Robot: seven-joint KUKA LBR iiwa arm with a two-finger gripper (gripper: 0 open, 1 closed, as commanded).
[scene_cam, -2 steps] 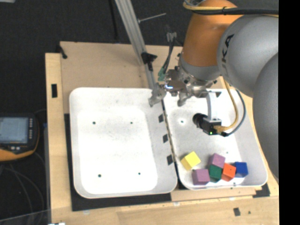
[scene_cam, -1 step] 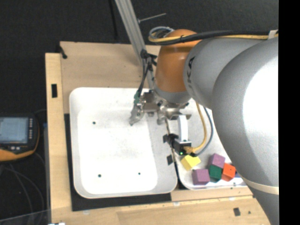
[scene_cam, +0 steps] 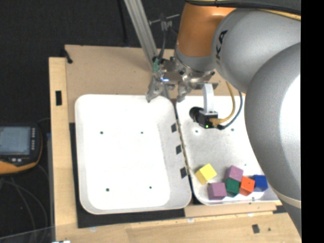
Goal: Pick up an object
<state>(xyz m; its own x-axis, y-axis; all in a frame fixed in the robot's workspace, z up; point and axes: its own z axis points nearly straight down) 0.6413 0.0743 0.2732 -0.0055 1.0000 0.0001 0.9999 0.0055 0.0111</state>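
Several small blocks lie at the near end of the right bin: a yellow block, two purple blocks, a green block, an orange block and a blue block. My gripper hangs high over the far edge between the two bins, well away from the blocks. Its fingers stand apart with nothing between them.
The left bin is a shallow white tray on the wooden bench. A metal strut slants up behind the gripper. A black cable and small device hang off the wrist over the right bin. A handheld screen lies at the far left.
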